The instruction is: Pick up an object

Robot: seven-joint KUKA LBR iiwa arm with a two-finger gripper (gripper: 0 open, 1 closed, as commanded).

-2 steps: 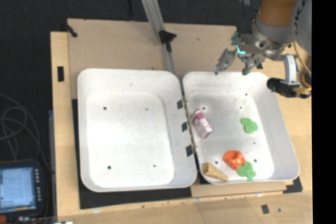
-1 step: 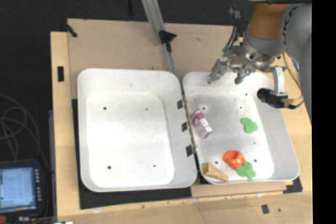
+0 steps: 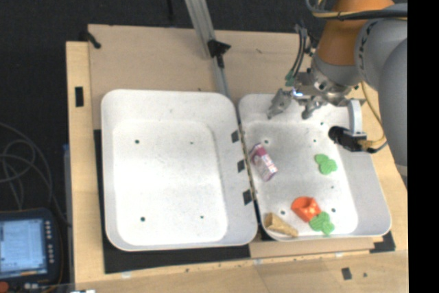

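Where the grey arm with its orange band reaches in from the right, the end effector (image 3: 293,106) hangs over the far end of the right bin (image 3: 363,195), its two fingers spread apart with nothing between them. One finger (image 3: 278,106) points toward the bin's far-left corner and the other sits a little to its right, both above bare white floor. The things that could be picked up all lie in this right bin, well apart from the end effector. A small pink and white wrapped object (image 3: 263,160) lies tilted close to the bin's left wall, about midway along it. A green piece (image 3: 326,164) rests nearer the right side, roughly level with the pink one. At the near end, an orange-red object (image 3: 304,207) lies just beside a second green piece (image 3: 322,224), the two touching or nearly so, and a tan wedge-shaped item (image 3: 280,224) lies against the near-left rim. The left bin (image 3: 116,113) stands right beside the right one, their inner walls meeting. Both bins rest on the light wooden desk (image 3: 151,55), and a slanted metal rail (image 3: 195,0) crosses the far side of the desk toward the seam between them.
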